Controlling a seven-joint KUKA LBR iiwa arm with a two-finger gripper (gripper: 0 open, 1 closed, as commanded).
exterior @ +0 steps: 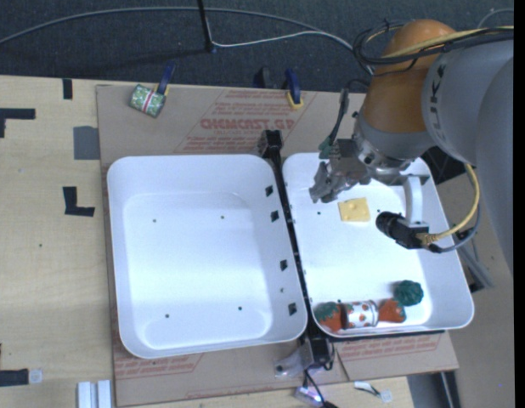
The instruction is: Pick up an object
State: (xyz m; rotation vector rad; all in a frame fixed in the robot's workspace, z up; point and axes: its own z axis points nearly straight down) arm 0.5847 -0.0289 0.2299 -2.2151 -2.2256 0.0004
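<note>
My gripper [329,185] hangs over the back left part of the right bin [330,253], low above its floor. Just to its right a flat yellow block [355,210] lies on the bin floor, close to the gripper but apart from it. Along the bin's front edge lie a red and white can [361,314], an orange piece with green [330,315], a red piece [392,312] and a dark green lump [408,292]. I see nothing in the gripper.
The left bin [194,253] sits beside the right one, a black divider [284,228] between them. A black cylinder on a cable [400,228] hangs from the arm over the right bin. A small green and white box [147,100] lies on the cardboard behind the bins.
</note>
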